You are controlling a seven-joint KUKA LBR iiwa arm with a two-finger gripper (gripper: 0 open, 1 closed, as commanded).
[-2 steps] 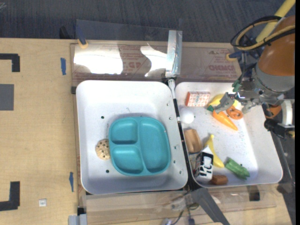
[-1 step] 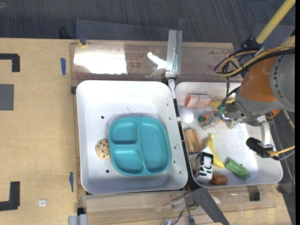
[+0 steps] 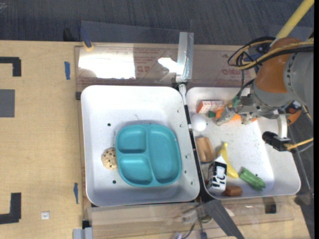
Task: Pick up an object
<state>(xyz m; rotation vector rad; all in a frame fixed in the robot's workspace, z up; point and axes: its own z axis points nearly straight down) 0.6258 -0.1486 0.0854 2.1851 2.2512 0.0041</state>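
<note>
**Gripper Positioned at Far Edge of Right Bin for Pick**

The gripper (image 3: 238,111) sits low in the right bin (image 3: 279,178), near its far wall, beside an orange-and-green item (image 3: 218,114) and a small red-and-white box (image 3: 210,105). Whether it is wide, narrow or holding anything cannot be determined.

Candidate objects lie clustered along the bin's left wall and front: a white ball (image 3: 199,125), a brown block (image 3: 204,149), a banana (image 3: 229,164) and a green vegetable (image 3: 252,179).

The left bin (image 3: 94,108) holds a teal divided tray (image 3: 148,154) and a cookie (image 3: 109,158).

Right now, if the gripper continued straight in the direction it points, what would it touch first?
Probably the orange item just beyond the gripper, beside the small red-and-white box in the right bin. Height above the bin is unclear.
</note>
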